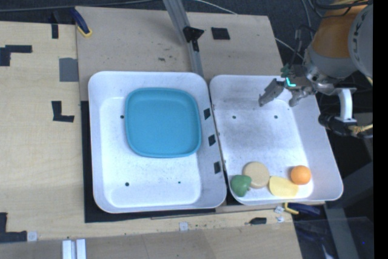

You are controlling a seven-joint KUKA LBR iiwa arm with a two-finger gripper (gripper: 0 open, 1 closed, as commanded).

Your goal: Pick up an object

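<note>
Four small objects lie at the near edge of the right bin point(315, 130): a green piece point(240, 184), a beige disc point(256, 173), a yellow piece point(282, 187) and an orange ball point(300, 174). The gripper point(283, 96) hovers over the bin's far end, fingers spread apart, holding nothing. A blue plate point(162, 122) lies in the left bin point(106, 130).

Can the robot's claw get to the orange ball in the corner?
Probably yes. The gripper hangs open over the top of the right bin, and the orange ball sits uncovered at the near end. The yellow piece touching it and the bin's wall could crowd the fingers.

Even overhead light — soft shadows, mild glare on bins point(151, 203), slightly grainy.
</note>
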